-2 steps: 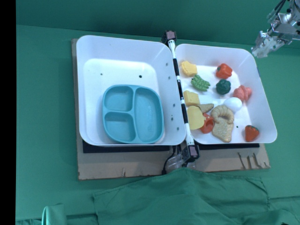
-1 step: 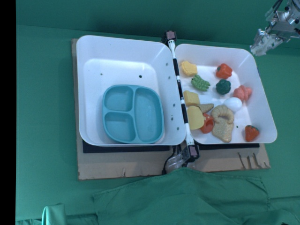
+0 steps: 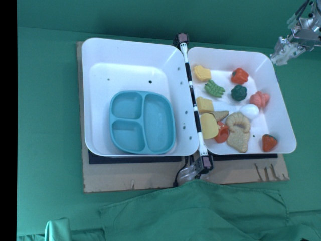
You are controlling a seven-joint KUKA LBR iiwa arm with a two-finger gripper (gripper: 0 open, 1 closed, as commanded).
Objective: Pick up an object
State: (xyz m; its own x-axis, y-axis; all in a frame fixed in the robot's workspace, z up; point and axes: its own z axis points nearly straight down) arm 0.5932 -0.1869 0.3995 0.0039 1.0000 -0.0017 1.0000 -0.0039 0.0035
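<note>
The gripper [image 3: 287, 51] hangs just outside the far right corner of the right bin [image 3: 281, 97], high and off to the side, likely so the camera sees every toy clearly; whether it is open or closed I cannot tell. Candidates to pick lie loose in that bin: a pepper [image 3: 239, 76] and broccoli [image 3: 238, 93] toward the far edge, an egg [image 3: 249, 111] mid-bin, a strawberry [image 3: 269, 142] in the near right corner. The left bin [image 3: 95, 59] carries a blue tray [image 3: 142, 122] by its near edge, probably as a drop spot
</note>
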